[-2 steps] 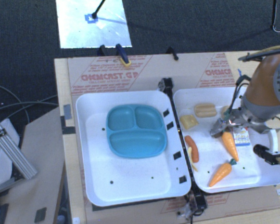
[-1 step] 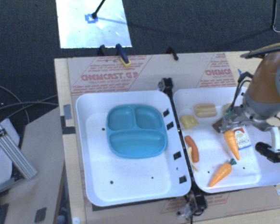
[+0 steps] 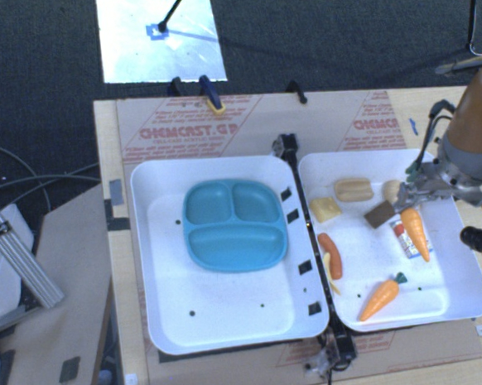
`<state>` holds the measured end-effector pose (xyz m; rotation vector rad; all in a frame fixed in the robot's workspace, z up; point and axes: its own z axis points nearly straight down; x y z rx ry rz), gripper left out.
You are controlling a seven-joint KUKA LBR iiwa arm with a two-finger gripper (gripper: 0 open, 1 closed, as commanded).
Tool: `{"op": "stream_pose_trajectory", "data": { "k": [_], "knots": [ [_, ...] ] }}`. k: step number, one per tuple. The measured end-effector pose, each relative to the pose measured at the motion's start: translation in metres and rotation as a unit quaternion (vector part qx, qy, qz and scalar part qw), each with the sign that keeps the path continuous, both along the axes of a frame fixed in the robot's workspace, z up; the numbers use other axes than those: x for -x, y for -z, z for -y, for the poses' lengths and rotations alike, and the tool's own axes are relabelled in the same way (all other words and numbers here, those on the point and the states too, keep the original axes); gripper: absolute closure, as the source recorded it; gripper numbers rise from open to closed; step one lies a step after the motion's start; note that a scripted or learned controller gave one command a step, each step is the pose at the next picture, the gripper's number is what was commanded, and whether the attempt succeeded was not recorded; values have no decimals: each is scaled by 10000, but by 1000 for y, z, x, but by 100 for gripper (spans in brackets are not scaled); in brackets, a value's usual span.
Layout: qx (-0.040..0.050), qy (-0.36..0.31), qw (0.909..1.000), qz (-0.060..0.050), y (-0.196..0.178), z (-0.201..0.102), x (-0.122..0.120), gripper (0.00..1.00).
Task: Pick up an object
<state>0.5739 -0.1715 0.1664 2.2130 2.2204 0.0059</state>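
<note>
The carrot (image 3: 415,232), orange and tapered, is seen in the right bin (image 3: 474,298), slanted, its upper end directly beneath the gripper (image 3: 409,194). A white tube (image 3: 405,241) is laid just beside it. Whether the carrot is gripped cannot be told; the fingertips are blurred, and the arm is cut off at the right.

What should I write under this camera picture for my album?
Robot hand reaches into the right bin of toy food, over a carrot; a blue plate sits in the left bin.
</note>
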Motion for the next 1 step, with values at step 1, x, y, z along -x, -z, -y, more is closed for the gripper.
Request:
{"op": "stream_pose_trajectory", "data": {
  "k": [1],
  "knots": [
    [-1,-8,10000,-1,-54,0,-2,100]
  ]
}}
